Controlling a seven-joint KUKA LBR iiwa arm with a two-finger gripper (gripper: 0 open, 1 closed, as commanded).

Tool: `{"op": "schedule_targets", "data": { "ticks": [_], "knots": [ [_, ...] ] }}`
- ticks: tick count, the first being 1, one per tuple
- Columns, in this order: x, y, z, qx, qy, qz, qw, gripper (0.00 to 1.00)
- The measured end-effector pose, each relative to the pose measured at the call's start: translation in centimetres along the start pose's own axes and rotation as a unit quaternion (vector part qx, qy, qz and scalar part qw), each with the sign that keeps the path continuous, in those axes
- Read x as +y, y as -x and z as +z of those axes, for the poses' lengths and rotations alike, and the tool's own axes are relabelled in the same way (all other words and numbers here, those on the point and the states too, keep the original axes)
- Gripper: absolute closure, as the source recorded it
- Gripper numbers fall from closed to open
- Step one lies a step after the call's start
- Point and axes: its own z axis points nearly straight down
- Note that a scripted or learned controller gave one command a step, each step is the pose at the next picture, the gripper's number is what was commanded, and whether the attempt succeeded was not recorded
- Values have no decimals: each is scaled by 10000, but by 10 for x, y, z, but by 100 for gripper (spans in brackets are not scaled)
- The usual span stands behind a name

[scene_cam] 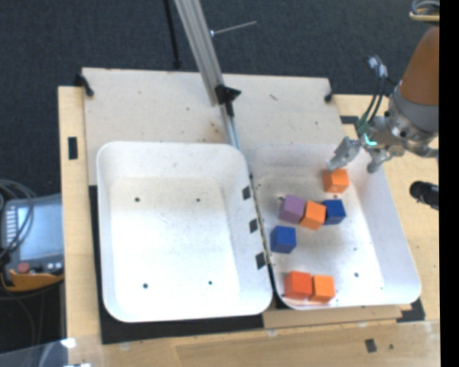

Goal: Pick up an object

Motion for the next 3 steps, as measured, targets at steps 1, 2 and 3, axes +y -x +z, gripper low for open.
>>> {"op": "schedule_targets", "data": {
  "ticks": [1, 2, 3],
  "knots": [
    [1, 0, -3, -10, 21, -7, 10000, 0],
    [5, -7, 46, -7, -2, -16, 10000, 0],
    [-2, -8, 90, -8, -4, 8, 10000, 0]
  ]
}}
